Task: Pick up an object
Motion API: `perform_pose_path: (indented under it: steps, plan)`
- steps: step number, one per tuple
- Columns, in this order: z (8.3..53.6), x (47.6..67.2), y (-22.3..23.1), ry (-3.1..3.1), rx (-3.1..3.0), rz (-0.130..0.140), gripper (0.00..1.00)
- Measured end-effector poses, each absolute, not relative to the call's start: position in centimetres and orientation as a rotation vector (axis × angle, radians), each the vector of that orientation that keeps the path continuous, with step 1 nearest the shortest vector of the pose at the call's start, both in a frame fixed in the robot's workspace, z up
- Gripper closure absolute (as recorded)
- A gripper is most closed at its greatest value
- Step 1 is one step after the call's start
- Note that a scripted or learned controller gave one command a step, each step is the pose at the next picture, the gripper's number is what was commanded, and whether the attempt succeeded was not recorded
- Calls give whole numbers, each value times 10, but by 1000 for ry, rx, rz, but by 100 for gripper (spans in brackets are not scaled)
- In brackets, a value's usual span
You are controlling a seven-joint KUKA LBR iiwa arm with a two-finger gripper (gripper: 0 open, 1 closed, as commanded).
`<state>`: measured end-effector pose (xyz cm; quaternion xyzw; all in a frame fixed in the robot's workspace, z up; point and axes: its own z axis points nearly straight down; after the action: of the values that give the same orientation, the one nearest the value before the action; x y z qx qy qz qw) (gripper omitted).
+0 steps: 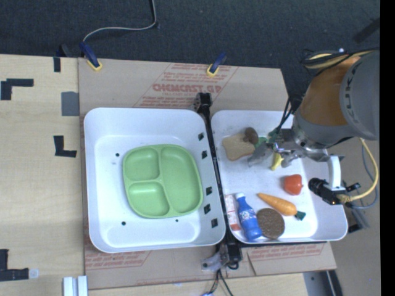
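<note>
Dark carpet behind cardboard-covered bench; hand over right bin, grip state unclear.

dark carpet, wooden bench, cardboard sheet

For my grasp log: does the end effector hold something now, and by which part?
Cannot tell: the end effector is low in the right bin, but no object shows clearly between it.

Arm enters from the right edge, grey housing with the orange band uppermost, wrist angled down and to the left. Gripper sits low at the arm's left end, pointing left. Jaws' spread not readable from this slant. Yellow and black cabling loops round the wrist and trails right.
</note>
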<state>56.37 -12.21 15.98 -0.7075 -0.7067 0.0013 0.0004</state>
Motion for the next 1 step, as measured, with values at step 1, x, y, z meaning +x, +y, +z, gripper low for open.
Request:
perform_pose_path:
  steps: [1]
  plan:
    - [86, 509, -132, -2222, -2222, -2, 0]
